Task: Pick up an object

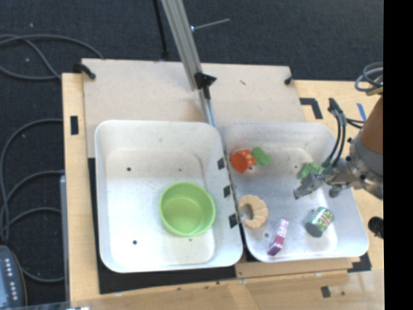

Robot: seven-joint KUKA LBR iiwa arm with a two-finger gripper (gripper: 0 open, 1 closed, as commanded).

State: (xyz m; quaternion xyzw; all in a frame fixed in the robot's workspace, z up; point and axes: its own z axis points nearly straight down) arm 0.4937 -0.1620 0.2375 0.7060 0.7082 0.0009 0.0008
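My gripper (321, 185) reaches in from the right and hangs over the right part of the right bin (284, 137). A small green thing (309, 170) shows at its upper left edge; I cannot tell whether it is held. Just below the gripper lies a small green and silver can (319, 221). An orange toy with a green piece (247, 159) sits at the bin's upper left. A beige ring (253, 211) lies by the bin's left wall, and a pink and purple item (279, 237) rests near the front.
The left bin (129, 147) holds a light green bowl (187, 208) near its front right. A slanted metal post (187, 44) rises behind the bins. Black cables (337, 137) trail along the arm at the right.
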